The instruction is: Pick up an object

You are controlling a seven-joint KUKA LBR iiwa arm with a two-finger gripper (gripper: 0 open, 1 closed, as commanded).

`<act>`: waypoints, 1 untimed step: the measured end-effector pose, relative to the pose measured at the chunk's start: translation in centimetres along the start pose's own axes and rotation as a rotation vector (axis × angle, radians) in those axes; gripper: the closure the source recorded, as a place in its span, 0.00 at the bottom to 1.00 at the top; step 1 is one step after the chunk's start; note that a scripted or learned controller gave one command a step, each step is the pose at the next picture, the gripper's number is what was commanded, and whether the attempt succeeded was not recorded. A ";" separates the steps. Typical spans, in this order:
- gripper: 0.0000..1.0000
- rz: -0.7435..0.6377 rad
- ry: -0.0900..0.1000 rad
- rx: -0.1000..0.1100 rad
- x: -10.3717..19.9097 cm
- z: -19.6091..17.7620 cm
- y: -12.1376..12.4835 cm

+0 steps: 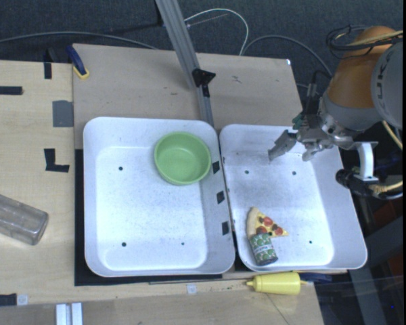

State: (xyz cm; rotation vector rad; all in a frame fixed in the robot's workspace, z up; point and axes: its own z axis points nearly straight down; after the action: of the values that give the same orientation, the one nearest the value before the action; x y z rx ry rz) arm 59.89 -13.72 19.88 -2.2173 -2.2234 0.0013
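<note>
Two white bins [149, 263], one green bowl [182, 158], one pizza slice [265, 223], one can [263, 248], one yellow bottle [277, 284].

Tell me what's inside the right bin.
The right bin holds a pizza slice touching a small can near its front. The gripper hangs over the back, hiding a patch of floor.

Arm [365, 80]: rounded housing, grey casing with a broad orange band above the wrist. Part of dark lettering shows on the grey shell at the far right, too cropped to read. Black cables loop over the top of the orange section, and a thin yellow cable runs down beside it. Wrist section is grey metal with small dark fittings. Gripper [294, 147]: two slim grey metal fingers on a compact grey body.
</note>
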 end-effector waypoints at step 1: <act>0.00 0.000 0.000 0.000 0.0 0.0 0.0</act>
State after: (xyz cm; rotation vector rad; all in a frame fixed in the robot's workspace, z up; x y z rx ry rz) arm 59.89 -13.71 19.88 -2.2173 -2.2235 0.0009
